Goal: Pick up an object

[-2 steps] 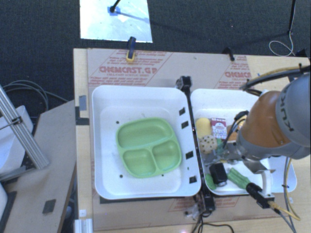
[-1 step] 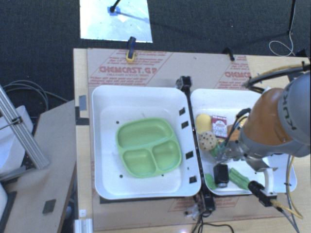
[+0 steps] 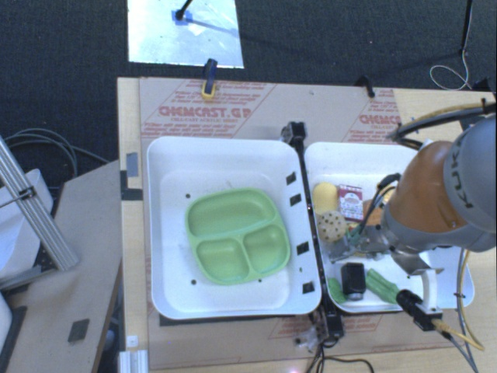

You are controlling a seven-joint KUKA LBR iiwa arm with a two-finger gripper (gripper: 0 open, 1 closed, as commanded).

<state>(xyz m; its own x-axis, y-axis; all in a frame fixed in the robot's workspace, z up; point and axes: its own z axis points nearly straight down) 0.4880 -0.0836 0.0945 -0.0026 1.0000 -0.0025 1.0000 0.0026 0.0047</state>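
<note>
The right bin (image 3: 365, 155) holds several small things: a yellow rounded object (image 3: 325, 196), a red and white box (image 3: 352, 203), a speckled beige round object (image 3: 331, 224), a black block (image 3: 353, 279) and a green piece (image 3: 382, 284). My arm reaches in from the right, and its orange band (image 3: 423, 185) hangs over the right half of this bin. The gripper (image 3: 356, 242) sits low in the bin's middle, just right of the speckled object and above the black block. The arm's body hides whatever lies under it.
The left bin (image 3: 167, 208) holds a green divided tray (image 3: 237, 235). A black divider with clips (image 3: 307, 224) runs between the bins. Cables (image 3: 462, 286) trail along the right bin's right side. Printed cardboard (image 3: 210, 111) lies beneath both bins.
</note>
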